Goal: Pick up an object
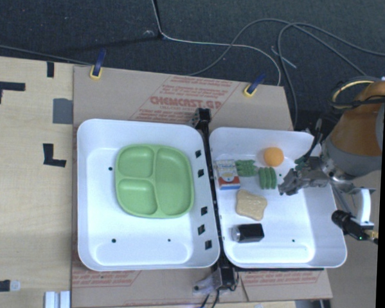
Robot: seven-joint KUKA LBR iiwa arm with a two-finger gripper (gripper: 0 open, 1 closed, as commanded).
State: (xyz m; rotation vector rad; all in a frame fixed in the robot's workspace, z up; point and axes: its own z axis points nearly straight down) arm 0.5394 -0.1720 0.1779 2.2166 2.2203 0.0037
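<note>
Arm (354, 136) low over the right bin (316, 253), gripper (290, 185) beside the green toy (266, 178), finger state unclear.

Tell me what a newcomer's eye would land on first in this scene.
First, the green divided plate, alone in the left bin. Next, the cluster in the right bin: an orange ball, green pieces, a small carton, a tan bread-like item and a black block. The gripper hovers just right of the green pieces.

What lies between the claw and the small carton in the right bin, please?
In the camera view, two green pieces sit between the claw and the small carton, on the right bin floor.
</note>
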